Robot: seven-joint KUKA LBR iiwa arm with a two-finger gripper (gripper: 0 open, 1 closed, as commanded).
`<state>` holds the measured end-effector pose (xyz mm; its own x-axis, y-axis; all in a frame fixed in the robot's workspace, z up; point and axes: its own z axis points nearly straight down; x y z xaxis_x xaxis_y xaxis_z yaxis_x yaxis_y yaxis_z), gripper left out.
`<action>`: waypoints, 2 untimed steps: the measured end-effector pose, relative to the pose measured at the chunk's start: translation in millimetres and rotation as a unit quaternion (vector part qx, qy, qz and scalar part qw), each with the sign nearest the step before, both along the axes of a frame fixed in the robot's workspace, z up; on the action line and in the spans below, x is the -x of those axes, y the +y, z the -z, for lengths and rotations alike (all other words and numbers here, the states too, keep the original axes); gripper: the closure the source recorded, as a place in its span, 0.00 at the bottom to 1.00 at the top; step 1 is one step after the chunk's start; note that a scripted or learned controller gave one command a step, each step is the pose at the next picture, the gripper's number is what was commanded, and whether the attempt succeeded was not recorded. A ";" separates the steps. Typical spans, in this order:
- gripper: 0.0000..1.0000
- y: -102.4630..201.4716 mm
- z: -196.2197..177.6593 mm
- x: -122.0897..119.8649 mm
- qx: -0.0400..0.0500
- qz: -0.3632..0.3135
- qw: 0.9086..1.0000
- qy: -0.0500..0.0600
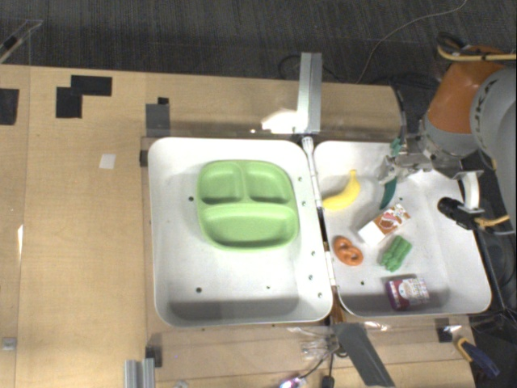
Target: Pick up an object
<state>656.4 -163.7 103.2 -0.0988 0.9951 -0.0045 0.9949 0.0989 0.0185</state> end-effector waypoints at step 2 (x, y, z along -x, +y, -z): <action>0.00 117.0 -83.8 -7.8 -0.002 0.047 0.999 0.006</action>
